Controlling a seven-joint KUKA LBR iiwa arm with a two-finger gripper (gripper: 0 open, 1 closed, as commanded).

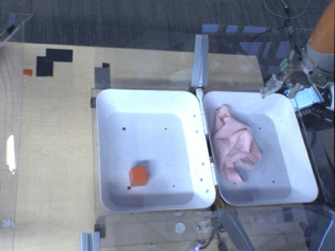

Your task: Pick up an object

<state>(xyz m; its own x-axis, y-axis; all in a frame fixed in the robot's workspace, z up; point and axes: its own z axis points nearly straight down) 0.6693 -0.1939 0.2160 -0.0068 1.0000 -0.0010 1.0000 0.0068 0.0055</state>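
Pale wood covers the counter (52, 156) before you, and two shallow white bins sit on it side by side, their inner rims touching. Your left bin (104, 140) holds a small orange block (138, 176) near its front left corner; your right bin (298, 156) holds a crumpled pink cloth (235, 145) lying along its left half, close to the shared rim. Your arm (322, 46) sits at the upper right, its orange band just in sight, and the pincer (280, 85) hovers at the back right corner of the right bin, well apart from both things and grasping nothing. You cannot tell from this view how the pincer is set, since that end is small and cluttered with cables. By the look of it, you are at the approach step, with no pick made yet. The cloth is the nearer choice: your next move calls for swinging in over its bunched middle, then descending straight down.
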